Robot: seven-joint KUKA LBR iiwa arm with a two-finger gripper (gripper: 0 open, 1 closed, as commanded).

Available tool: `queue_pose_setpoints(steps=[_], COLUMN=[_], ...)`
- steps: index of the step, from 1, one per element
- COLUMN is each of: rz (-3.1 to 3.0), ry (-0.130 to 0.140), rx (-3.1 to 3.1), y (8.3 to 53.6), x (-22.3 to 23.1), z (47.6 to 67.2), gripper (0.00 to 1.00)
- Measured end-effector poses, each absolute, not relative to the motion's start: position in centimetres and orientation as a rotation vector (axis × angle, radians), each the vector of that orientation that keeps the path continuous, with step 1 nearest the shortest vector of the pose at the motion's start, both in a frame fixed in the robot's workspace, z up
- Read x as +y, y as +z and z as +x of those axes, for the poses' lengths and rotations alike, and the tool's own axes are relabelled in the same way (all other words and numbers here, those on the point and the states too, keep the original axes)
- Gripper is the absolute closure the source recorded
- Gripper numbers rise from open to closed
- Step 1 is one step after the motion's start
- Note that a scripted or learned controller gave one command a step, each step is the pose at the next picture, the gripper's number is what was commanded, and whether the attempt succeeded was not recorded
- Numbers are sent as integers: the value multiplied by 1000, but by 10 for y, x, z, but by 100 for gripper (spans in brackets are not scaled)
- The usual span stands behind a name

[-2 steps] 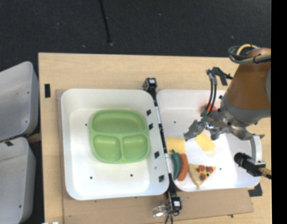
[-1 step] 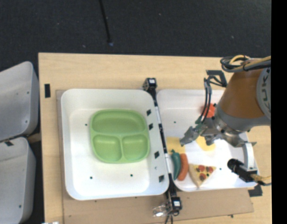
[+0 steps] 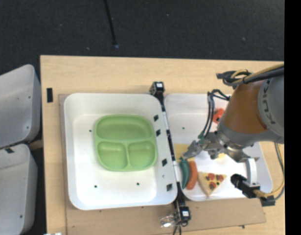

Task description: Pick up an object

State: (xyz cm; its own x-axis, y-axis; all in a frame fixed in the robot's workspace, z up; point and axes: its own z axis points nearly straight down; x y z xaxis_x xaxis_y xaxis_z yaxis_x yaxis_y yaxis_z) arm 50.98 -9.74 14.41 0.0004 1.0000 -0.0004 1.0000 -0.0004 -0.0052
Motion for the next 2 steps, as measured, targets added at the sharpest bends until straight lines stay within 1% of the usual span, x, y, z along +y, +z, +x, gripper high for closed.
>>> queue_pose_setpoints(steps=[1, 2], rz=[-2225, -2222], ry=[-1, -6], rx=[-2217, -2229], y=[156, 219], x=[-97, -100], z=[512, 517], gripper=[100, 100])
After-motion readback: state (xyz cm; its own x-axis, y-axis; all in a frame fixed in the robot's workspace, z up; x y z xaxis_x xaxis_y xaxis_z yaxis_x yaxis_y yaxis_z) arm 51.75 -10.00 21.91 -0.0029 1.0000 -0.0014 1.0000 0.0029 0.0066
